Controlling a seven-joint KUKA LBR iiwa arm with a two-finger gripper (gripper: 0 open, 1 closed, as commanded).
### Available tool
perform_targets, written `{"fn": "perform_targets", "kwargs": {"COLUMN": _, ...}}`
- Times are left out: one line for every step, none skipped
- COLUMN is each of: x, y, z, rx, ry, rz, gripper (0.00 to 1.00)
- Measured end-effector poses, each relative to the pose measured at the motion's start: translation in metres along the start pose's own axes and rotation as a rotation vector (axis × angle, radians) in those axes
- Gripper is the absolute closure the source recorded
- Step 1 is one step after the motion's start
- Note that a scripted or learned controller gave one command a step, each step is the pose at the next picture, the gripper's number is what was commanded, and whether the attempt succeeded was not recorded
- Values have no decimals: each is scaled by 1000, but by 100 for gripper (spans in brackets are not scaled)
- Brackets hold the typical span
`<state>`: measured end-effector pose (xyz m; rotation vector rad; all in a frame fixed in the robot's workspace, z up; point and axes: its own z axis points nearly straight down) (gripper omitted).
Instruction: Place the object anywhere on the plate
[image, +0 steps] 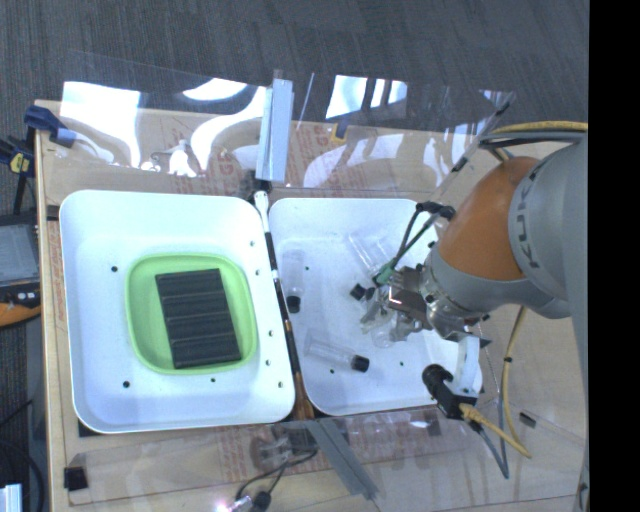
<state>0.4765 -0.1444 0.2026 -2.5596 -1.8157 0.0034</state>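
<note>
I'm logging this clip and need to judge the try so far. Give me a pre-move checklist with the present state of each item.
1. Green plate sits in the left bin: ok.
2. Room on the plate: not ok; a dark ribbed block covers most of its middle.
3. Claw is over the right bin: ok.
4. Object between the claw's tips: cannot tell; clear plastic pieces with black caps blur together there.
5. Arm is clear of the divider between the bins: ok.
</note>
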Motion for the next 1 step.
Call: {"fn": "perform_targets", "kwargs": {"x": 0, "y": 0, "z": 0, "rx": 0, "ry": 0, "rz": 0, "gripper": 0}}
